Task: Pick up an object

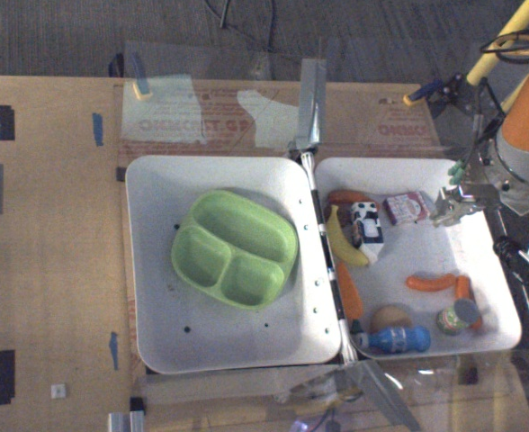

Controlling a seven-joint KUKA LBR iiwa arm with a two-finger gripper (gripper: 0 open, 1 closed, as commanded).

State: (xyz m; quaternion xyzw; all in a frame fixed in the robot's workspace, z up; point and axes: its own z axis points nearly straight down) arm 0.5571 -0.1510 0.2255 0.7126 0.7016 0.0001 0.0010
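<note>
Left shallow white bin (147, 241) just has a green three-section plastic plate (235, 248) in the middle. Right shallow white bin (503, 318) holds a yellow banana (344, 241) at 9 o'clock and a blue plastic bottle (399, 338) at 6. The gripper (451, 207) hovers at 2 o'clock, can't tell how it's set.

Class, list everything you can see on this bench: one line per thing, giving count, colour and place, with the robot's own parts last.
Shallow white bins: 2, white, side by side; left bin, right bin.
Divided plastic plate: 1, light green, middle of left bin.
Toy banana: 1, yellow, left side of right bin.
Small black-and-white toy: 1, beside the banana.
Small carton: 1, pinkish, top of right bin.
Toy carrot: 1, orange, along right bin's left wall.
Sausage-shaped toy: 1, orange, right bin's middle.
Plastic bottle: 1, blue, right bin's lower edge.
Round tan object: 1, above the bottle.
Gripper: 1, grey metal, over right bin's upper right.
</note>
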